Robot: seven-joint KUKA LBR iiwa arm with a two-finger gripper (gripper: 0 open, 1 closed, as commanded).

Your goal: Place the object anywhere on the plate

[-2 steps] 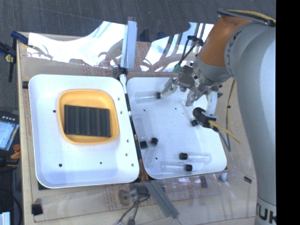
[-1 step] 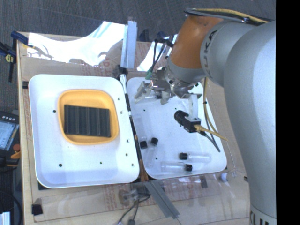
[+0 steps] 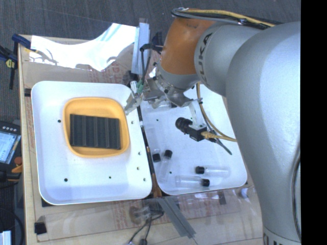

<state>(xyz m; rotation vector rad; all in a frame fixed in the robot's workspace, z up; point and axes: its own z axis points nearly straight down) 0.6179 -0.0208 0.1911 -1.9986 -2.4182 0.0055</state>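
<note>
A yellow plate (image 3: pixel 95 109) with a dark ridged centre lies in the left white bin (image 3: pixel 46 172). Clear tubes with black caps lie in the right bin (image 3: pixel 168 188): one tube (image 3: pixel 214 172) near its front, another tube (image 3: pixel 191 181) just below it. Two small black caps (image 3: pixel 162 155) rest beside the divider. My gripper (image 3: pixel 135 97) hangs over the divider between the bins, just off the plate's upper right corner. The wrist hides what is beneath it.
The grey arm with its orange band (image 3: pixel 184 45) covers the back and right of the right bin. A black connector with a yellow cable (image 3: pixel 190 128) hangs over that bin's middle. Clear plastic sheeting (image 3: pixel 92 47) lies behind the left bin.
</note>
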